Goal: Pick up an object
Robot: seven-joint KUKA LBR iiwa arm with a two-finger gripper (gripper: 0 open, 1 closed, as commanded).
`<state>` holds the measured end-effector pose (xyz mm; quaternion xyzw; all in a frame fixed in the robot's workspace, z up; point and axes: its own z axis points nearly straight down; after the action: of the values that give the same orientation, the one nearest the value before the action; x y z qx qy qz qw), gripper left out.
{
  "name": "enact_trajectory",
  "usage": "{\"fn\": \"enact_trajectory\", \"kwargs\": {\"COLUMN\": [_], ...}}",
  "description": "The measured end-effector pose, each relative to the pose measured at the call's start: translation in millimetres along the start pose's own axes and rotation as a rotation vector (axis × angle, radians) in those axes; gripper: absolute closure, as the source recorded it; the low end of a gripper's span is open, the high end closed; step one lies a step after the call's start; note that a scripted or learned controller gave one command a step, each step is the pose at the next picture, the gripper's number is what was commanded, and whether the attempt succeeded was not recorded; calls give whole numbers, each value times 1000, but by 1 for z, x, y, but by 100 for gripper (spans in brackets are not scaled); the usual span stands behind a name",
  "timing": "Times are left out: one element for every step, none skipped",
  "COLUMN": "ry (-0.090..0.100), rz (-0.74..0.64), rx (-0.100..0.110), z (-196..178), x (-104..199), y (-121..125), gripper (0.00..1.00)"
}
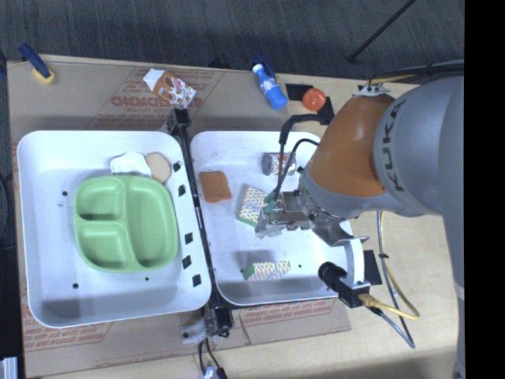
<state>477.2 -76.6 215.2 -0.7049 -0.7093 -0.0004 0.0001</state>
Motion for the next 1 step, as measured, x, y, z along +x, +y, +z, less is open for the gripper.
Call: {"fn": "enact_trajectory", "kwargs": {"ry": [-1], "rz": [3], "rx": [0], "z": [6], "x": [-52], "y": [-1], "gripper": [100]}}
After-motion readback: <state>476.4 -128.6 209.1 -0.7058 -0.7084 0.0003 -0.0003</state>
